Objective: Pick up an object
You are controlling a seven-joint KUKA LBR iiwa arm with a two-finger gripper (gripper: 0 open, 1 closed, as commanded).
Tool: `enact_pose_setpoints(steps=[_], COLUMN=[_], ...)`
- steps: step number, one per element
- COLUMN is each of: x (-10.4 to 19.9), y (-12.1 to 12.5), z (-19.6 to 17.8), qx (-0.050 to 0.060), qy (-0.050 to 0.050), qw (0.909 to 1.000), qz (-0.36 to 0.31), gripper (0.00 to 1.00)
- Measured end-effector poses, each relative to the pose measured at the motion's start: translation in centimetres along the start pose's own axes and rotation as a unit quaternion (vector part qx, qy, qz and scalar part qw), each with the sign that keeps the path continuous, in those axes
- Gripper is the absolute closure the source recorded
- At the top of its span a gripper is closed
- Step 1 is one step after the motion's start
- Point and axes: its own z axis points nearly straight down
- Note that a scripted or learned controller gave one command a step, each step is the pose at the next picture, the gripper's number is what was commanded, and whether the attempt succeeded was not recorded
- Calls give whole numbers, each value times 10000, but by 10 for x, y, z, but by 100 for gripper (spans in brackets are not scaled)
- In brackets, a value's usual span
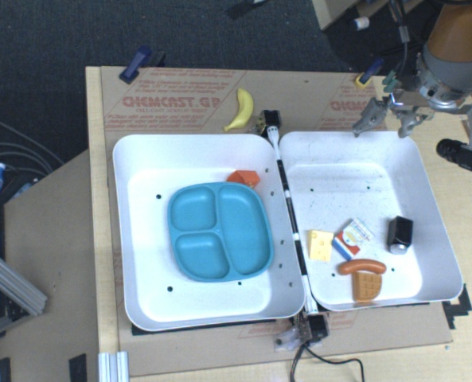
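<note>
Four small objects in right bin (427,181), black block (399,234), hot dog (361,267), hand (385,121) spread open above.

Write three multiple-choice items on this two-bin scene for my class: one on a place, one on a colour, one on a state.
1. Where is the banana?
A. left bin
B. on the bench behind the bins
C. right bin

2. What colour is the plate?
A. red
B. blue
C. yellow

3. What is the pincer doing?
A. hanging with nothing in it
B. gripping the sausage
C. pressing on the plate

Answers: 1 B, it lies outside both bins at the back. 2 B, the divided plate in the left bin is light blue. 3 A, open fingers hang above the right bin's back edge.
</note>
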Motion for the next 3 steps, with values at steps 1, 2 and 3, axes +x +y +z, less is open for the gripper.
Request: enact_pose_setpoints(steps=[1,2,3], x=[-31,-20,-25], y=[2,3,3], z=[145,144,144], qx=[5,5,-3], qy=[-1,3,-4], qw=[10000,10000,10000], qz=[2,-4,-1], gripper=[0,0,0])
